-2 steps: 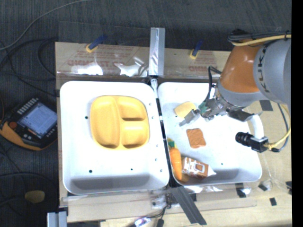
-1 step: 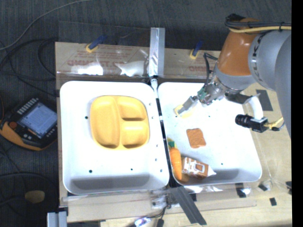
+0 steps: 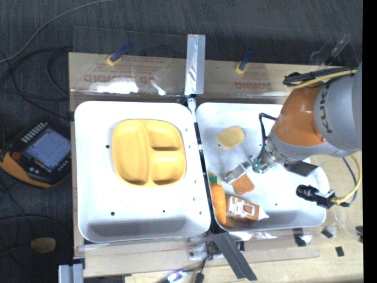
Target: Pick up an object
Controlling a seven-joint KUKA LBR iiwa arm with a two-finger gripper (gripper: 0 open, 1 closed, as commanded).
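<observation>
The right bin holds several small objects. A tan round cookie-like piece lies near its back left. An orange carrot lies along the left wall, with a small brown and white carton beside it. A flat orange-brown piece sits just behind the carton. My gripper reaches in from the right and hangs low over the bin, right at the upper edge of the orange-brown piece and just behind the carrot's top.
A yellow divided tray lies in the left bin. The ridge between the bins runs close to my gripper's left. A black cable plug hangs over the right bin's right side. A pendant lies on the floor at left.
</observation>
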